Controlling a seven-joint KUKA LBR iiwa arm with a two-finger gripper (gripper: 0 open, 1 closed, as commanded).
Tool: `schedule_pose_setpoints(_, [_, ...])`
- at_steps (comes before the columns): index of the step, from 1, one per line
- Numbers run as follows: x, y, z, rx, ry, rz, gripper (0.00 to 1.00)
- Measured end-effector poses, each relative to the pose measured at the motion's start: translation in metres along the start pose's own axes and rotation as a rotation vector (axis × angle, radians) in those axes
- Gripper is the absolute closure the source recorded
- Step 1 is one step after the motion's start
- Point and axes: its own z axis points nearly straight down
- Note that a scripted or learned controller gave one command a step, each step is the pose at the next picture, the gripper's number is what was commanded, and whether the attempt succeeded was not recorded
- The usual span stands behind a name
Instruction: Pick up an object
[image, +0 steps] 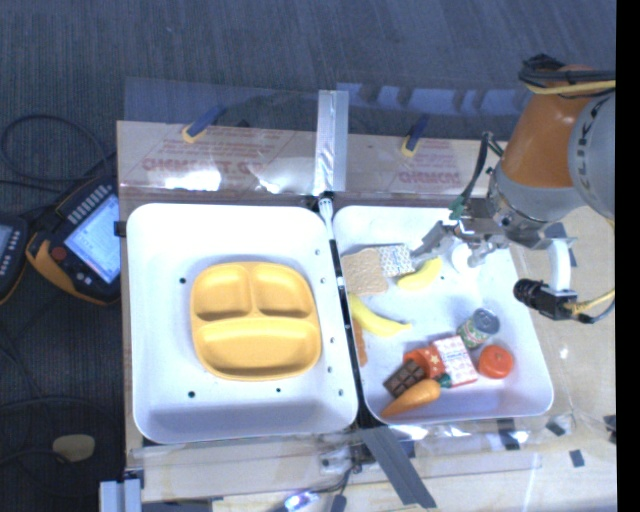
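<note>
One fixed camera, mounted above the counter (140, 140), looking down at a slant. Landmark: the divider (340, 310) between the two white bins. The left bin (150, 330) lies left of the divider, the right bin (530, 390) right of it; both sit whole in frame, so the view is moderately far, not close. The divider runs from top centre down and slightly rightward (the tilt comes from the slanted angle). Above the divider, dark carpeted floor (250, 50) fills the top of frame; far left of it lies more floor with a handheld screen unit (85, 245). The grey-and-orange arm (555, 130) enters from the right of the divider, upper edge.
</note>
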Motion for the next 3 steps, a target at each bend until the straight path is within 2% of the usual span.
schedule_pose_setpoints(1, [0.004,0.050,0.084,-0.001,-0.004,0.013,0.00])
schedule_pose_setpoints(2, [0.012,0.048,0.103,-0.038,-0.020,0.040,0.00])
schedule_pose_setpoints(3, [0.038,0.022,0.027,-0.001,-0.003,0.087,0.00])
